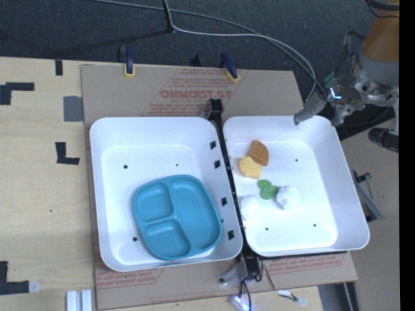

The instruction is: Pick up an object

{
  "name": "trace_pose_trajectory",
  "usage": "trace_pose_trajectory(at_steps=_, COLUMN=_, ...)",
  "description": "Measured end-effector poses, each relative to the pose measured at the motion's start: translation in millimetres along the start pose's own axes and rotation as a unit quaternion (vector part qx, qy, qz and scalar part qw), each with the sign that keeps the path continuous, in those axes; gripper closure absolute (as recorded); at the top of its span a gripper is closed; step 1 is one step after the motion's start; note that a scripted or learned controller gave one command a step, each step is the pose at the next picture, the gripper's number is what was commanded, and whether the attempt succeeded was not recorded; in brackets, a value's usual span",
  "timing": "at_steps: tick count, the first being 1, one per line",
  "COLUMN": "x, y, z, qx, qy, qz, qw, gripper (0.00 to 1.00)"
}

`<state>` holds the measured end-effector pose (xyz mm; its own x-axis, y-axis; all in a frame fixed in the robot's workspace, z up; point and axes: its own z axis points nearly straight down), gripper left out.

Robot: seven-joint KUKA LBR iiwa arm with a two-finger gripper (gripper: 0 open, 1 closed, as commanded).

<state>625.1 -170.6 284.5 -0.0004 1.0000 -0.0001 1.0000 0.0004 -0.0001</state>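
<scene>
Nothing lifted yet: we log the gripper [318, 111] at two o'clock over the right bin [324, 235], fingers apart, bare; biscuit [258, 151] remains unpicked.

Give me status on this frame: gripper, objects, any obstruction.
Gripper at right bin's far rim, nothing seen between fingers. Small food items clustered in that bin, untouched. Blue tray in left bin. Nothing blocking.

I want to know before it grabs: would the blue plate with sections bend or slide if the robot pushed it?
The blue plate looks like hard molded plastic, so probably stiff. It lies flat on the smooth left bin, so a push would likely slide it, not tip it.
</scene>
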Motion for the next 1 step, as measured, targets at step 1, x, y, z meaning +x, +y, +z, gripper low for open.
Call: trace_pose_trajectory(at_steps=1, x=-29.8, y=-8.4, z=-36.6, qx=-0.001, qy=-0.001, qz=-0.011, qw=0.9999, gripper=0.00)
